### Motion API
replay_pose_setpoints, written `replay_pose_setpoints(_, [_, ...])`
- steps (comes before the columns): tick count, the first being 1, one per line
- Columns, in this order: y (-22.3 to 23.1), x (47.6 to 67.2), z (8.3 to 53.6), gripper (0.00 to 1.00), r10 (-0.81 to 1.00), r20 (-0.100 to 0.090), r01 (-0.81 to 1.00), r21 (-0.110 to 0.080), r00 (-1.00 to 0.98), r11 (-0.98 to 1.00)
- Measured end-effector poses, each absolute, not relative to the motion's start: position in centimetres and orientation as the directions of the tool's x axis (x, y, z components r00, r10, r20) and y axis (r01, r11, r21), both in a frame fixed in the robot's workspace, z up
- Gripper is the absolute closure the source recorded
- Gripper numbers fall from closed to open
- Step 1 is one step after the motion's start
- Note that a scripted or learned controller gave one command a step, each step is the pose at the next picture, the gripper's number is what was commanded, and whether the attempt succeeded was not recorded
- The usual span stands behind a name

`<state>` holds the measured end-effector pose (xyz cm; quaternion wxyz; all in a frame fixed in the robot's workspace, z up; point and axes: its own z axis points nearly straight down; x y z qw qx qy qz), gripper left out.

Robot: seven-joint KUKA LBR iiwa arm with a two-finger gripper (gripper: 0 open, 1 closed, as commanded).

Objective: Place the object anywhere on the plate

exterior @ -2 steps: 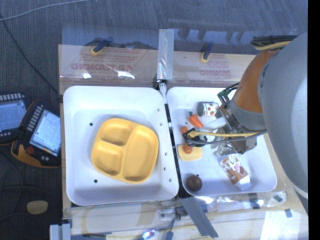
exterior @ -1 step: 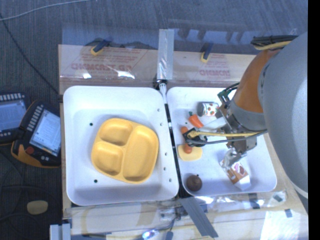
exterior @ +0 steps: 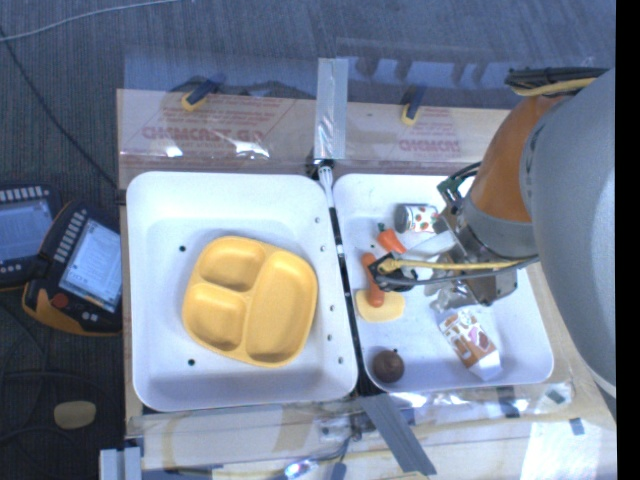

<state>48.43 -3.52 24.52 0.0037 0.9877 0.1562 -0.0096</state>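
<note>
Hidden: the grey arm (exterior: 565, 168) covers the right part of the right bin (exterior: 520, 373). The gripper (exterior: 455, 290) sits low under it, and I cannot tell if it is spread or pressed together, or if it pinches anything.
Hard to see: the small can (exterior: 417, 218) has a label I cannot read.
Plate: the yellow plate (exterior: 250, 298) is smooth, with round corners and three dips. It lies in the left bin (exterior: 150, 203), in the middle left of the frame.
Things to move: all are in the right bin. I cannot tell which one is picked.
Shapes: an orange stick (exterior: 373, 280) lies on a pale flat slice (exterior: 388, 311). A brown ball (exterior: 388, 366) sits near the lower rim. A shiny packet (exterior: 470, 340) lies just below the gripper.
In the way: the wall between the bins (exterior: 343, 268).
Around: a hand screen (exterior: 80, 268) lies on the floor at far left.
</note>
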Motion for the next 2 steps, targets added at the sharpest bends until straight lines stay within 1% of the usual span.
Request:
replay_pose_setpoints(1, [-3.56,48.43,24.52,0.0,0.308,-0.02,0.308,0.005,0.951,-0.951])
replay_pose_setpoints(2, [-3.54,48.44,25.23,1.0,0.312,-0.028,0.312,0.005,0.95,-0.95])
